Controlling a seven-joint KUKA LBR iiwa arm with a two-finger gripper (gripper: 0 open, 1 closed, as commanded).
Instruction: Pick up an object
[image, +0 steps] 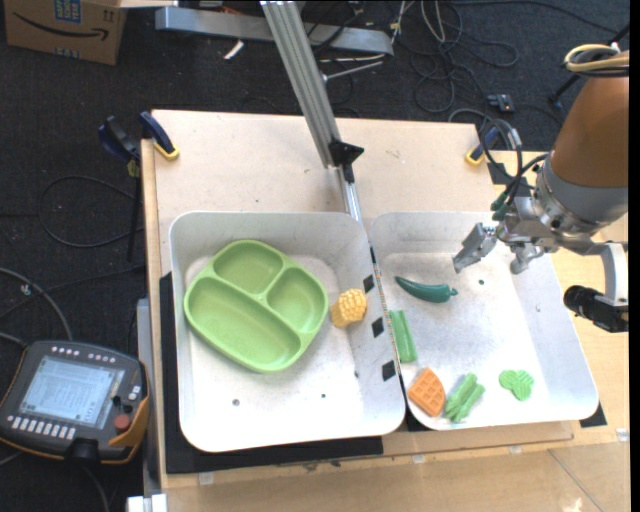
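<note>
My gripper (492, 260) hangs open over the upper part of the right bin (560, 330), with nothing between its fingers. A dark green pepper (425, 290) lies just below and left of it. Further down the bin lie a light green stick (403, 335), an orange wedge (427, 392), a green pod-like piece (462, 397) and a small green leafy piece (517, 383). In the left bin (200, 410) a yellow corn cob (349, 307) rests beside a green divided plate (256, 303).
A slanted metal pole (315, 95) comes down to the seam between the bins. Clamps sit at the bench's back corners (160, 140). A teach pendant (70, 395) lies on the floor at the left.
</note>
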